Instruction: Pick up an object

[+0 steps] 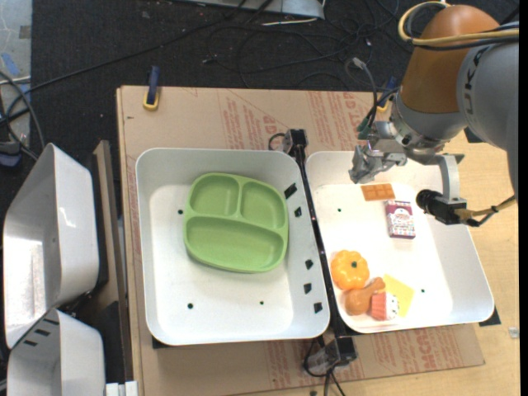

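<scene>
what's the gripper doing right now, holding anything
gripper: over the far end of the right bin, near the orange cracker; open or shut cannot be told, nothing seen held.

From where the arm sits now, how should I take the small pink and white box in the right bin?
Come straight down on the pink and white box and close across its two long sides. It lies flat, long axis running roughly up the view, and stands alone on the right bin's floor, with room for a finger on either side. The gripper hangs nearby.
</scene>
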